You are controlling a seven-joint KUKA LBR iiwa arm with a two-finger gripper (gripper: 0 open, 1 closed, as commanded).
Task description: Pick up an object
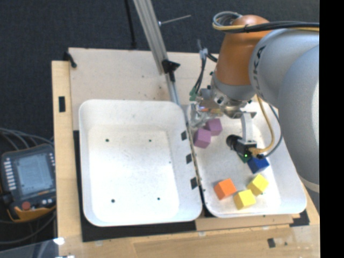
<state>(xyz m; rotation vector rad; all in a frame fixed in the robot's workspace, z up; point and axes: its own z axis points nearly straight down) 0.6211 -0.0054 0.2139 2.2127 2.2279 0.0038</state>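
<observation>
- End effector [207,112] sits above two purple blocks [202,137] in right bin [285,198]; finger state cannot be told.
- Risk: blocks touch near the bin wall; a descent may nudge both, missing either.

The arm [287,85] is a thick, smooth grey tube with rounded contours, its big upper link a pale matte grey that catches soft light. Above the wrist sits a glossy orange band [236,52], domed at the top. A black cable [279,26] runs along the grey link across the top of the band, and a thin pale loop of wire lies beside the dome. Below the band comes a short grey metal collar, then the end effector [207,109], a cluster of small silvery parts and thin wires. A yellowish cable [271,130] curves down from the wrist.
</observation>
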